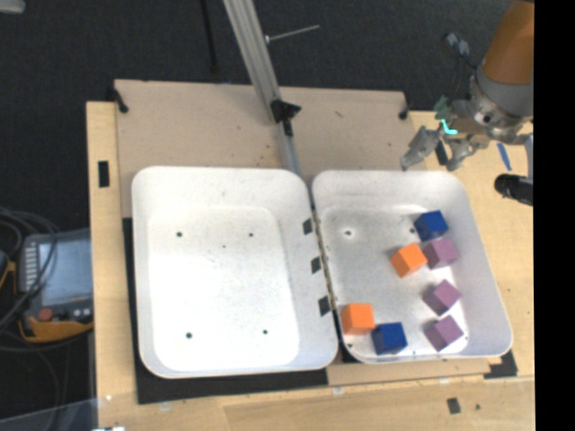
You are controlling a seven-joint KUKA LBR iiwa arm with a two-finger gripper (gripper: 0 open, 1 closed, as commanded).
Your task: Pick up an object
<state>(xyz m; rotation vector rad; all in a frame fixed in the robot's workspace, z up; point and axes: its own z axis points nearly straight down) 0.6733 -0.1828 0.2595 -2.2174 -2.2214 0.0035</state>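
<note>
bench: tan board [225, 115] on a dark floor, two shallow white bins side by side
left bin [225, 187]: just bare white bottom
right bin [377, 191]: seven cubes total
blue cubes: 2, one far-side [432, 224], one at the near edge [389, 338]
orange cubes: 2, one mid-bin [409, 259], one [358, 317] just beside the near blue
purple cubes: 3, down the right side [440, 252] [441, 296] [444, 332]
gripper [436, 149]: hanging over the far right corner of the right bin, fingers spread apart, nothing between them
extras: slanted metal rail [256, 52], handheld controller [56, 277] off to the left

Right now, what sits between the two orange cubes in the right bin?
Nothing: the camera view shows bare white bin floor between the upper orange cube and the lower one.
</note>
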